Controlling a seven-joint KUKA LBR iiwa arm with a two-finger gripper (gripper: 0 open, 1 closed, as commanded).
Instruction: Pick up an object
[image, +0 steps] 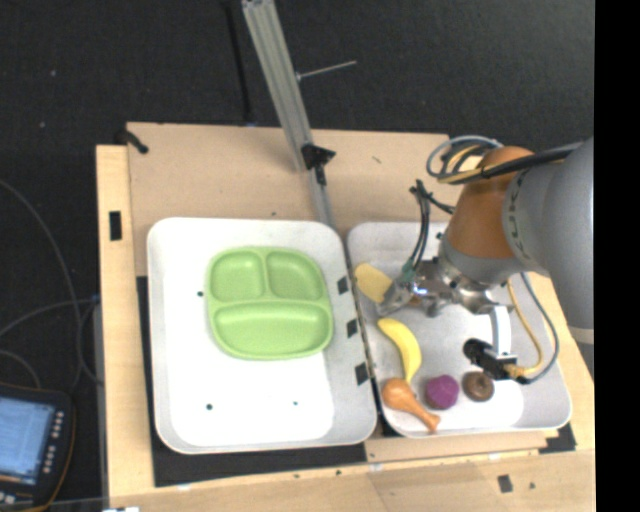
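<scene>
Because nothing is seen between the gripper's fingers, the step in hand is judged to be the approach, with no object yet secured.

Nearest the camera, along the front wall of the right bin (548, 415), lie three small items: an orange pear-shaped piece (409, 400) at the front left corner, a purple ball (442, 391) just beside it, and a brown round object (479, 386) to the right of the ball. Behind the pear lies a yellow banana (401, 345), curved, running toward the bin's divider side. Further back, close to the left wall of the same bin, sits a pale yellow block (372, 282).

The gripper (420, 290) is low over the right bin, between the pale yellow block and the banana, just beside the block. Whether the tool is wide or narrow cannot be told; the wrist hardware hides it. A black and white fitting (496, 345) with cabling hangs from the wrist to the right.

The left bin (180, 400) holds a green divided tray (270, 303), well apart from the arm.

The next move calls for choosing one target, probably the block or the banana as the nearest candidates, centring the tool over it, descending to contact height, closing, and lifting straight up. The bin wall beside the block leaves little clearance on that side.
</scene>
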